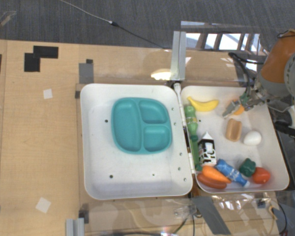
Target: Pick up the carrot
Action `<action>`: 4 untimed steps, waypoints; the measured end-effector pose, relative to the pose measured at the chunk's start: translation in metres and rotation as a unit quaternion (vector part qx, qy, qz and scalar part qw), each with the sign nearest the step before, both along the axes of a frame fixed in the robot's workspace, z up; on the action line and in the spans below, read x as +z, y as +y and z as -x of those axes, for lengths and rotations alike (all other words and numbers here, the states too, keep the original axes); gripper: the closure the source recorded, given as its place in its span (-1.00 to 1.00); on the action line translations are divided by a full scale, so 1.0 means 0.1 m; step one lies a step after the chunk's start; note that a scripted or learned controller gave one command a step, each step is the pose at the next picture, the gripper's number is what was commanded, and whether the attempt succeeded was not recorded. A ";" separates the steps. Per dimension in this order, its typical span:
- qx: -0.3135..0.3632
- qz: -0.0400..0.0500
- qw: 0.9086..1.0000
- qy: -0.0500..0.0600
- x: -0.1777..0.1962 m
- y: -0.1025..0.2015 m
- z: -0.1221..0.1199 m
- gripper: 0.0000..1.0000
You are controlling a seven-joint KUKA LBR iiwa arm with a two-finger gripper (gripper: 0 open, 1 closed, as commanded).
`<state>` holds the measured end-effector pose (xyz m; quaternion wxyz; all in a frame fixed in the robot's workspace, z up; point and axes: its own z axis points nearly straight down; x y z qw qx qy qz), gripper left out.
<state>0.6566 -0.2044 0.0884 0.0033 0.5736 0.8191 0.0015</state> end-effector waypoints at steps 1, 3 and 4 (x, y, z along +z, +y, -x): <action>0.005 0.003 1.000 -0.005 0.15 0.00 -0.03 1.00; -0.136 0.000 0.991 -0.004 1.01 0.76 -0.11 1.00; -0.131 0.001 0.991 -0.008 1.12 0.78 -0.13 1.00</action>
